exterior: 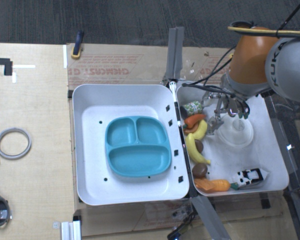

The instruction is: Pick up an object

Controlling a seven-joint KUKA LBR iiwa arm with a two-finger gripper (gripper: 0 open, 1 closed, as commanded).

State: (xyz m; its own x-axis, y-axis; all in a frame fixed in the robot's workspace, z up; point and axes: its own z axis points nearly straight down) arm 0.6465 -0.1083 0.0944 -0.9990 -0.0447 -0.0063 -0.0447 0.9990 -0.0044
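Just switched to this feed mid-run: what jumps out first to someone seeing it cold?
The blue divided plate lying alone in the left bin draws the eye first. Next comes the grey arm with its orange band reaching in from the right, its gripper low over the right bin. Along that bin's left wall sit a yellow banana and an orange carrot.

Right bin crowded on its left side, open on its right

I see bananas, carrots and a clear cup packed beside the divider; the right bin floor past the cup lies bare, and a blue tray fills the left bin centre.
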